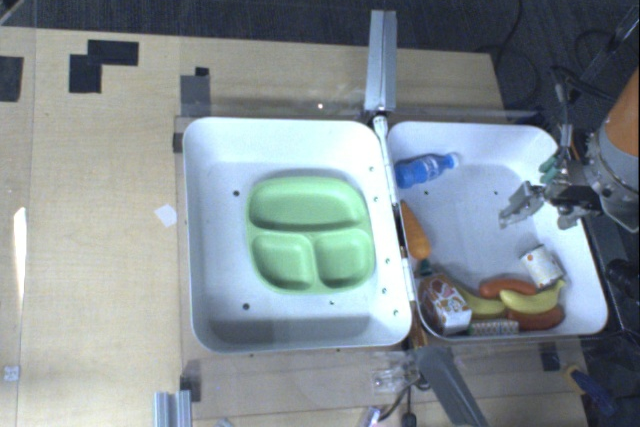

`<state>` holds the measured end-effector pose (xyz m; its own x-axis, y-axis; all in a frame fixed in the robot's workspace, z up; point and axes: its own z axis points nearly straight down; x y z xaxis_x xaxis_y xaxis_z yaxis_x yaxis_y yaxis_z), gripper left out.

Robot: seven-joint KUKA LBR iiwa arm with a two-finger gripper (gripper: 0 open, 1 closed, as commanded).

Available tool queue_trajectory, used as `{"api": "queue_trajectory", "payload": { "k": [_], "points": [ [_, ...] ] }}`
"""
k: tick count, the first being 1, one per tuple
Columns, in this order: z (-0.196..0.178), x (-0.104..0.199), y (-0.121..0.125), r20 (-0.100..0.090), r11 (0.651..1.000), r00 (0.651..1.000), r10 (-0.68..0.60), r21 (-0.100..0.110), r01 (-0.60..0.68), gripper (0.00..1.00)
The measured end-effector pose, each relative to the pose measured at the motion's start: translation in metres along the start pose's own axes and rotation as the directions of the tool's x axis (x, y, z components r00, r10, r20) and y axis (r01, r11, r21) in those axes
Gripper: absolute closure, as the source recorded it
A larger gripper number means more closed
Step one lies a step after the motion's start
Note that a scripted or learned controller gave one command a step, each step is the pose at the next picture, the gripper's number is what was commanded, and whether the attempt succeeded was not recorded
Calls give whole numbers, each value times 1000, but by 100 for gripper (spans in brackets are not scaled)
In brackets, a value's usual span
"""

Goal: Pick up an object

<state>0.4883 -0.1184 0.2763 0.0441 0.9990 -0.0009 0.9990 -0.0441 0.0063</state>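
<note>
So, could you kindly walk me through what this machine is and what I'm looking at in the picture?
This is one camera fixed above a bench, looking down at a slant. A grey robot arm with an orange band reaches in from the right; its gripper hangs over the right bin, with nothing visibly between its jaws. The left bin holds a green divided tray. The right bin holds a blue bottle, an orange carrot-like piece, a banana, a red sausage-like item, a small white can and a brown packet. Its job is to pick up one object.
</note>
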Motion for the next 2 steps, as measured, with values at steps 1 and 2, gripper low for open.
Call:
{"api": "queue_trajectory", "payload": {
  "k": [1,2],
  "points": [
    [-80,-63,3,2,1000,1000,-22,-1,22,0],
    [-91,-62,5,4,1000,1000,-28,-6,28,100]
  ]
}}
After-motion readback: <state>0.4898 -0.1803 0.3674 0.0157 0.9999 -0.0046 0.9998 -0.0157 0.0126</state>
